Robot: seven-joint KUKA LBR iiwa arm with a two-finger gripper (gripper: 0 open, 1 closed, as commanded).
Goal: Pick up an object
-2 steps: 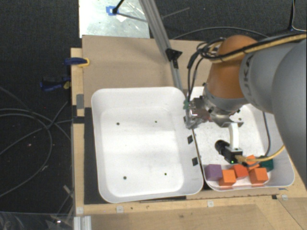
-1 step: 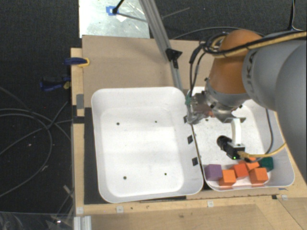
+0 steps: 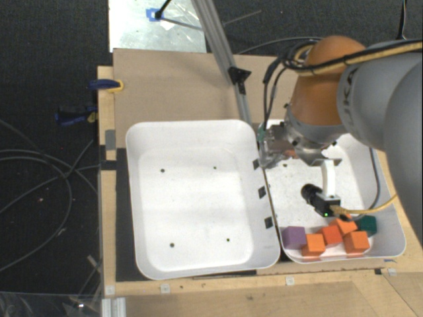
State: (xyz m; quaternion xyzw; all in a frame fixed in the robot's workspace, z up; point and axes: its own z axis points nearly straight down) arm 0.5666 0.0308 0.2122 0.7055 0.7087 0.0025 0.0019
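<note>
The tan bench [image 3: 172, 84] takes up most of my cam feed, w/ both bins sitting on it. The grey arm [image 3: 386, 91] comes in from the right, and its orange band [image 3: 327, 78] hangs over the far part of the right bin.

The left bin [image 3: 192, 203] is white and shallow and looks the larger of the two from this angle. The right bin [image 3: 294, 187] sits side by side w/ it, rims just about touching along the middle. A grey pole [image 3: 215, 32] slants in from the far side and ends approx at the far end of that seam.

The gripper [image 3: 269, 152] is at the far-left corner of the right bin, just beside the shared rims. I can't tell from here how far it's open, or whether it has hold of anything.

The task objs are all bunched at the near end of the right bin, well apart from the gripper. A purple block [image 3: 294, 236] is at the left of the group. Four orange blocks [image 3: 357, 242] sit to its right, some touching each other. A dark green block [image 3: 367, 225] is at the far-right of the bunch, just beside the orange ones.
</note>
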